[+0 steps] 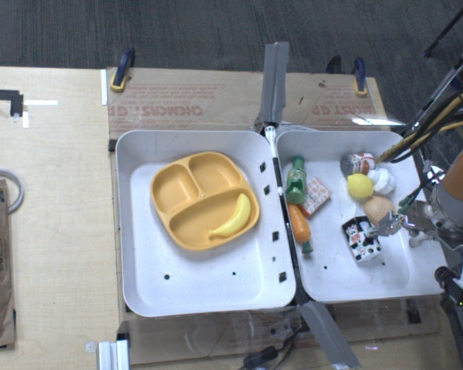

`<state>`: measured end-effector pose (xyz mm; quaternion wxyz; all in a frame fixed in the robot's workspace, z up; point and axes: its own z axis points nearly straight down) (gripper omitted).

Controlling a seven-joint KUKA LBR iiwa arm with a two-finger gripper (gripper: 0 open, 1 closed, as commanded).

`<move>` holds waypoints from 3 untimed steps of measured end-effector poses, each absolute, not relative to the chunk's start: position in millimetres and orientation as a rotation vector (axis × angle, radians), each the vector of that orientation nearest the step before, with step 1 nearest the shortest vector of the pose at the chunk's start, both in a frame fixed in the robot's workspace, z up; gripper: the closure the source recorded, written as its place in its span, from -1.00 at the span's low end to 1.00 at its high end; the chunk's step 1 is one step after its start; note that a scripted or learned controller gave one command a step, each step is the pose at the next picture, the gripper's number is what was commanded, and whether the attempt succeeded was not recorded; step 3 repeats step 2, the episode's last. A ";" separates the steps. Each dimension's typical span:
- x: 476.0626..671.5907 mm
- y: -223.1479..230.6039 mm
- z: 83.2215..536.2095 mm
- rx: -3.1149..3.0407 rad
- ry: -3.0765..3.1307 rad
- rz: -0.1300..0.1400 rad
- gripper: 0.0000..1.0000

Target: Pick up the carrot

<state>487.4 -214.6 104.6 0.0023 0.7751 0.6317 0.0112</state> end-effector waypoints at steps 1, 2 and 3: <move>486.6 -167.7 105.8 2.237 2.156 0.021 -1.00; 520.0 -124.1 126.2 2.262 2.180 -0.003 -1.00; 520.0 -124.1 126.2 2.262 2.180 -0.003 -1.00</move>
